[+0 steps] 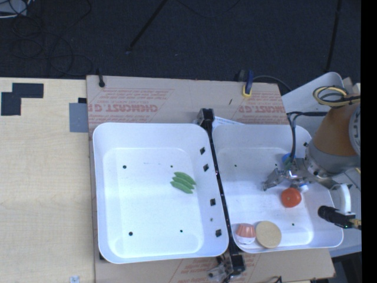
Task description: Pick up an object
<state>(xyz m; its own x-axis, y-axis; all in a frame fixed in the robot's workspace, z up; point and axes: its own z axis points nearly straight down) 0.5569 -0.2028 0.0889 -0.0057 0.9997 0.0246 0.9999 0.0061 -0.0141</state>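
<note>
Red ball [290, 198] just below fingers [272, 183]

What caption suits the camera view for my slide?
Arm's pincer low in right bin beside red ball; green pods in left bin.

Green pea pods [183, 182]: small cluster, lying flat and slanted, near middle of left bin [112, 140], well apart from walls.
Red-orange ball [290, 198], tomato-like: round, on floor of right bin [247, 140], right of centre.
Pink-and-white cup-shaped object [245, 233]: at right bin's near edge, near left corner.
Tan flat disc [268, 234]: cookie-like, touching pink-and-white object's right side.
</note>
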